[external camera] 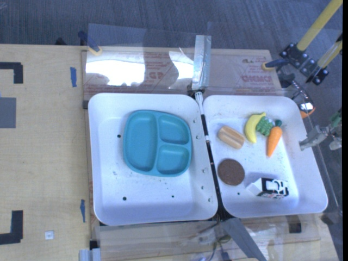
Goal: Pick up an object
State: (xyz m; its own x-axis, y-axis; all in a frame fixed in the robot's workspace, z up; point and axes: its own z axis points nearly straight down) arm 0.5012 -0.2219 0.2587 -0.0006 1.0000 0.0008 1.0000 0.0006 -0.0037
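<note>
A pale wooden bench carries two white bins. The left bin holds a blue divided plate. The right bin holds a hotdog, banana, carrot, brown disc and small carton.

Carton print: the small white carton in the right bin carries dark markings — too small to read.
Green piece: a green item sits between the banana and the carrot, touching both; what it is cannot be told.
Clear panels: the upright panels behind the bins catch a white glare, and the red lettering seen through them is washed out — unreadable.
Yellow rods: the yellow rods at upper right are cut off by the frame edge.
Right-edge hardware: a pale metal piece beside the right bin is blurred and runs off the frame.
</note>
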